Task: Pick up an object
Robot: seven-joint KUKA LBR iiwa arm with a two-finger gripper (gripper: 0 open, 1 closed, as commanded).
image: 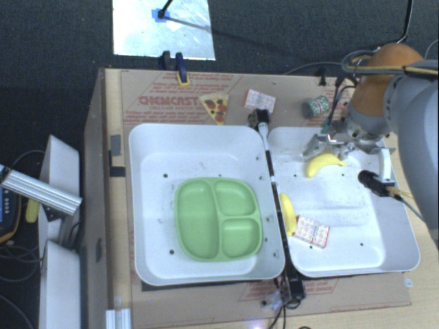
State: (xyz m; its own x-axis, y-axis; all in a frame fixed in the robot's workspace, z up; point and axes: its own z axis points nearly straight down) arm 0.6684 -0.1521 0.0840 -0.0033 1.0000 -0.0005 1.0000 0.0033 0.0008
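The gripper (pixel 334 144) is positioned over the far part of the right bin (pixel 363 249), with the grey arm (pixel 415 108) entering from the right of the view. Whether the gripper is open or closed cannot be determined at this angle.

Positions relative to the gripper:

- Yellow banana (pixel 324 164): directly below the gripper in the view, just beside it, lying on the bin floor. Contact between the two cannot be confirmed. The banana is not seen to be held.
- Second yellow piece (pixel 287 213): below and to the left of the gripper, against the right bin's left wall.
- Red-and-white packet (pixel 312 232): further below the gripper, just beside the second yellow piece.
- Left bin (pixel 154 177): well to the left of the gripper. It holds a green divided plate (pixel 219 219).
- Small can (pixel 317 106): above and slightly left of the gripper, outside the bins on the cardboard sheet (pixel 164 101).
- Toy pizza slice (pixel 216 108) and a small printed packet (pixel 259 101): further left on the same sheet.
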